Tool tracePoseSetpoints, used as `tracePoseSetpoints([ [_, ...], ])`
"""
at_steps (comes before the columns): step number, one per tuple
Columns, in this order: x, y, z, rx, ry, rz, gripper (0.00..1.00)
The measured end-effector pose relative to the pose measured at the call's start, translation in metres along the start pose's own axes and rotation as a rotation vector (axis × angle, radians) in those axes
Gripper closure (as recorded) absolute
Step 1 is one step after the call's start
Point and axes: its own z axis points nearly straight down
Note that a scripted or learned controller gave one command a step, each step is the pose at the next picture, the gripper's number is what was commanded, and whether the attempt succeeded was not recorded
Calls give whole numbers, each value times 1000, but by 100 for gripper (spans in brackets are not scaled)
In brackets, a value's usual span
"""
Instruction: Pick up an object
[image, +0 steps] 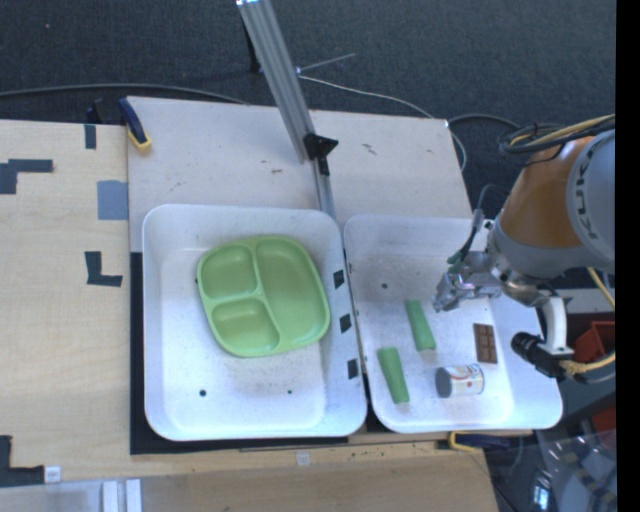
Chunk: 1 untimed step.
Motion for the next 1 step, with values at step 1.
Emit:
tracePoseSetpoints([
  [1,10,1,-48,1,0,-2,100],
])
